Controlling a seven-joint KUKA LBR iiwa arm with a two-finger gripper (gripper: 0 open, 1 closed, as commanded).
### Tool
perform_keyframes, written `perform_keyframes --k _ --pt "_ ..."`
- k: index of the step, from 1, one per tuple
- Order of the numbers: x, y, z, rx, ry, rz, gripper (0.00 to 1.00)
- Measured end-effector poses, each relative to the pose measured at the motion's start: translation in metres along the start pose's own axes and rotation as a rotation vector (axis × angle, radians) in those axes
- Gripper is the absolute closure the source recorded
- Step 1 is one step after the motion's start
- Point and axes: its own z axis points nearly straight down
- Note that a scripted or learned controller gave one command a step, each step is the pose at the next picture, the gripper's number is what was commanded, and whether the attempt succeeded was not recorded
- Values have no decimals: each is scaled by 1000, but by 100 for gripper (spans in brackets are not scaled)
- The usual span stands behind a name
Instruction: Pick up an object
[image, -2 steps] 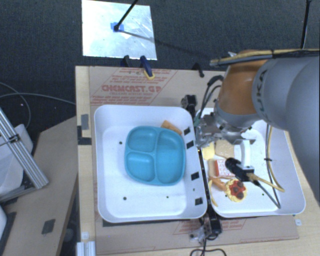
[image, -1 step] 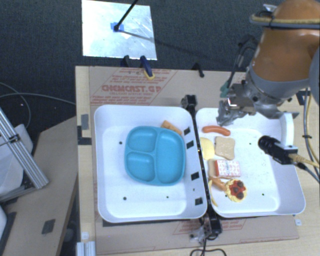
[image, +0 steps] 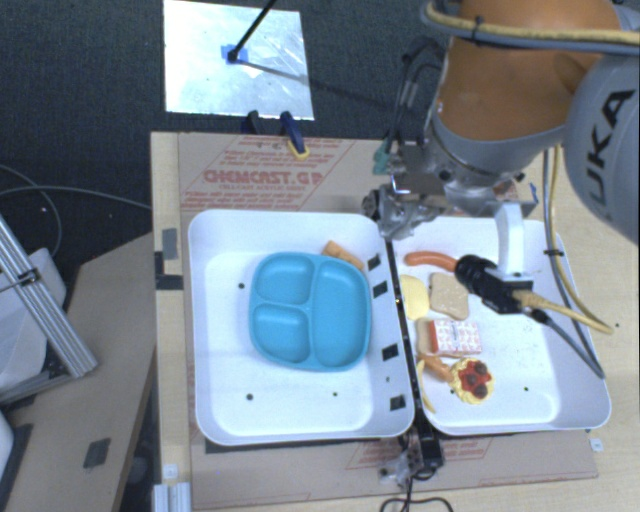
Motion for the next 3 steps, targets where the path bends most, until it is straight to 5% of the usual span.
perform_keyframes --k 1,2,3 --pt "-5 1 -10 0 -3 2 100" --pt "65 -6 104 16 -5 2 100" --pt "41 -47 -20 -9 2 7 100"
